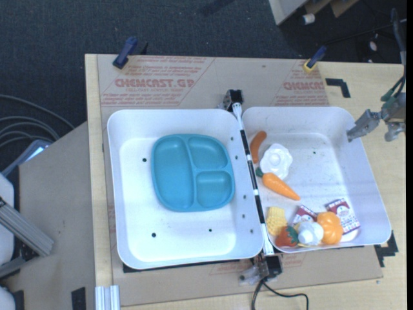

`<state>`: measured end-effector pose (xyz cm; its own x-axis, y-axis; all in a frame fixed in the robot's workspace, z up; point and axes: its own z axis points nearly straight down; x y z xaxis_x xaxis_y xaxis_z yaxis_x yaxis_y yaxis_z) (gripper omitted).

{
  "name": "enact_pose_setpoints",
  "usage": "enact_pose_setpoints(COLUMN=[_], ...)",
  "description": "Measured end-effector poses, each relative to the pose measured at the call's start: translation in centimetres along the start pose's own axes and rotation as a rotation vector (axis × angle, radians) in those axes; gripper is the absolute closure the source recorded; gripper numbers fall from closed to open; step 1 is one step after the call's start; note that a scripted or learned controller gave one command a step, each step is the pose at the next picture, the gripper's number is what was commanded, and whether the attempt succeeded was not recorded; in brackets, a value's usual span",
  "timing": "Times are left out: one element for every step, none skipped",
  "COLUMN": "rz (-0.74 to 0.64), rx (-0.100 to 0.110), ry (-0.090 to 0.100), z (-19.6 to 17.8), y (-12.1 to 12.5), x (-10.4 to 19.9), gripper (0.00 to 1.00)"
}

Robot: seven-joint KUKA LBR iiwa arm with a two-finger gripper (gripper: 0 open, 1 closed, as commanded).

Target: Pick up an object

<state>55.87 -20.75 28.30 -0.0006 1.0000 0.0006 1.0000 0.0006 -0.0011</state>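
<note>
Jaws [377, 124] parted and empty at three o'clock above the right white plastic bin's [361, 154] rim, poised to drop toward the orange toy carrot [280, 185].

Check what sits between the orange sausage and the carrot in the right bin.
Camera view: the white fried egg toy lies between the sausage and the carrot, close against both.

The bench sheet [193, 76] bears red print reading "CHEMCAST GP" behind the left bin, with the same mark partly readable behind the right bin. A small red-and-white packet [342, 213] in the right bin carries print too small to read.
</note>
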Motion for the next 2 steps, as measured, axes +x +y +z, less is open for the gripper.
enact_pose_setpoints(rz=[0.000,-0.001], rx=[0.001,-0.001], ry=[0.000,0.000], z=[11.2,19.9], y=[-6.0,5.6], x=[1.6,8.4], gripper=[0.00,0.00])
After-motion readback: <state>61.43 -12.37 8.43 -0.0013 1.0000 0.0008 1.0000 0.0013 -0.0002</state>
